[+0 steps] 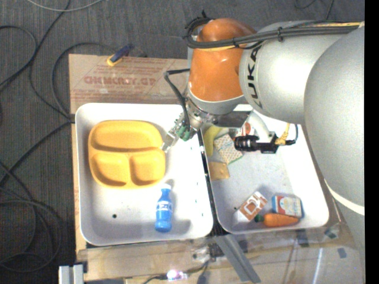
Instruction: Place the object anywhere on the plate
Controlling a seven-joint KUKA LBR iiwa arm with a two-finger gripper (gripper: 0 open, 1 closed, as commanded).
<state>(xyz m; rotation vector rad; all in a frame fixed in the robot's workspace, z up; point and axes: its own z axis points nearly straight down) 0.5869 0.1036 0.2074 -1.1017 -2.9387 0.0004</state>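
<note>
Currently: gripper (179,130) at the right rim of plate (125,152), grip state cannot be told; likely object, bottle (164,209), lies near, below gripper in view, off plate; step judged pre-grasp, next needs descent onto bottle

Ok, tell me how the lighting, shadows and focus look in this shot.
Camera view: even overhead light, no harsh glare; the orange band carries a soft sheen. The arm casts a shadow across the right bin near its top. The yellow plate and blue bottle read sharp, while the grey arm, close to the lens, looks softer and oversized.
</note>
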